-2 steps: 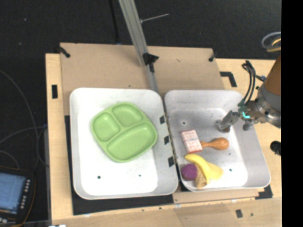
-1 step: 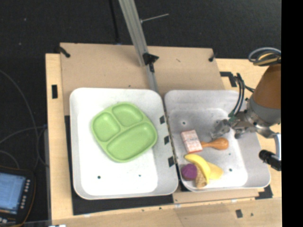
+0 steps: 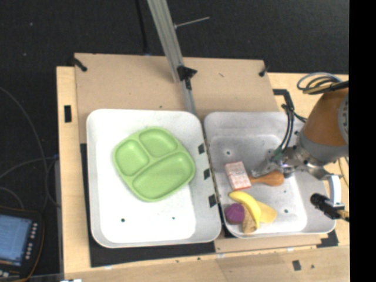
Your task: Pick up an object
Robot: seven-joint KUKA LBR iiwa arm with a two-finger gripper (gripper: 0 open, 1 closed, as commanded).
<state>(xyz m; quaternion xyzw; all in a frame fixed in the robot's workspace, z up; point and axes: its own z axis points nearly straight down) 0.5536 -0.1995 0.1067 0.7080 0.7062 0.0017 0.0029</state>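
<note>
Where the pincer [image 3: 281,159] hovers, state unclear: one banana [image 3: 254,207], one pink box [image 3: 237,175], one green plate [image 3: 154,164].

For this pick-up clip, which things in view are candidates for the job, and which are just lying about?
Job: hand; pink box; banana; purple ball; brown wooden piece, all in the right bin.

Lying about: green divided plate in the left bin; metal pole; screen.

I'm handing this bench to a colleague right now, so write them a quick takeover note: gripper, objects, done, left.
Gripper: low in the right bin, beside the brown wooden piece; finger state unclear.
Objects: pink box, banana and purple ball lie in the right bin; green divided plate sits in the left bin.
Done: nothing visibly lifted.
Left: grasp one object and raise it.
</note>
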